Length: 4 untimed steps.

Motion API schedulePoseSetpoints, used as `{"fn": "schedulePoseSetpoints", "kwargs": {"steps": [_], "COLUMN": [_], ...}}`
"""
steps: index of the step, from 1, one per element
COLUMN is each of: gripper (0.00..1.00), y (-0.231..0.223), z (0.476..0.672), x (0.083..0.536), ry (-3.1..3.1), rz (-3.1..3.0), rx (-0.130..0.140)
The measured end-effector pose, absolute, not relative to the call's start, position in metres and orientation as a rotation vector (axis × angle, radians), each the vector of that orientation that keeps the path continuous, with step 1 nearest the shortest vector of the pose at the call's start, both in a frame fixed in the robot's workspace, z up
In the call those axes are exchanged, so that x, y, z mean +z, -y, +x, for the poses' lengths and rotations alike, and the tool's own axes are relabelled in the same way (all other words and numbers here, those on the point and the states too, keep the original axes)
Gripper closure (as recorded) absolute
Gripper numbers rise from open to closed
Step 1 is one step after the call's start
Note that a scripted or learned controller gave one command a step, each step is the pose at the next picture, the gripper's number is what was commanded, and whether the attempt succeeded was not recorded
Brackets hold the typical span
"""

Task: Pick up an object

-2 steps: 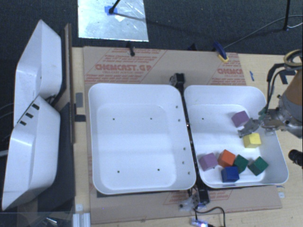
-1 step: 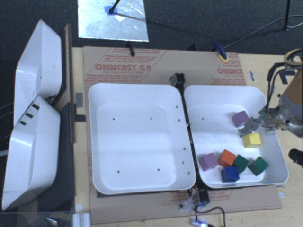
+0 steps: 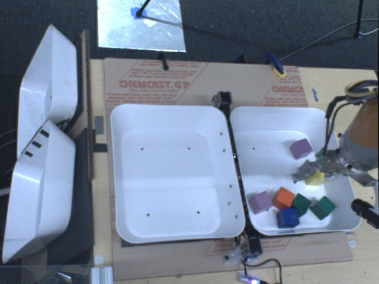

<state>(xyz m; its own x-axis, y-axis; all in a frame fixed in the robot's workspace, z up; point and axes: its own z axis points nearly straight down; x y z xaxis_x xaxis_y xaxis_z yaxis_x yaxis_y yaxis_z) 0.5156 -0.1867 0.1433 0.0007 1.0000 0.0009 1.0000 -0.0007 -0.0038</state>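
- Dark carpet behind; cardboard sheet (image 3: 177, 78) on the bench, printed in red, bearing two shallow white bins side by side.
- Left bin (image 3: 172, 170): white floor with a few small dark dots.
- Right bin (image 3: 266, 126): seven blocks, all toward the near and right part.
- Purple block (image 3: 301, 148), alone, toward the far right of that bin.
- Yellow block (image 3: 315, 178), just beside the gripper tip, partly covered by it.
- Lilac block (image 3: 259, 202), orange block (image 3: 283, 197), blue block (image 3: 288, 218), dark green block (image 3: 301, 203), clustered and touching near the front wall.
- Green block (image 3: 323, 207), slightly apart to the right of that cluster.
- Gripper (image 3: 308, 171), reaching in from the right, low over the bin floor beside the yellow block; fingers spread or pressed together: cannot tell.
- Foil-like sheet (image 3: 140, 16) on the carpet beyond the bench.
- Two white tubs (image 3: 44, 158) stacked at a tilt along the left edge.
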Motion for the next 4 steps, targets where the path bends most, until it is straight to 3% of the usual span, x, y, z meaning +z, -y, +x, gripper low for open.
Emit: {"fn": "schedulePoseSetpoints", "kwargs": {"steps": [1,2,4], "gripper": [0.00,1.00,1.00], "y": [0.188,0.189,0.186], "z": [0.519,0.519,0.523], "x": [0.110,0.120,0.229], "ry": [2.229,2.227,2.225], "rz": [-2.228,-2.229,-2.224], "rx": [-0.007,-0.007,-0.004]}}
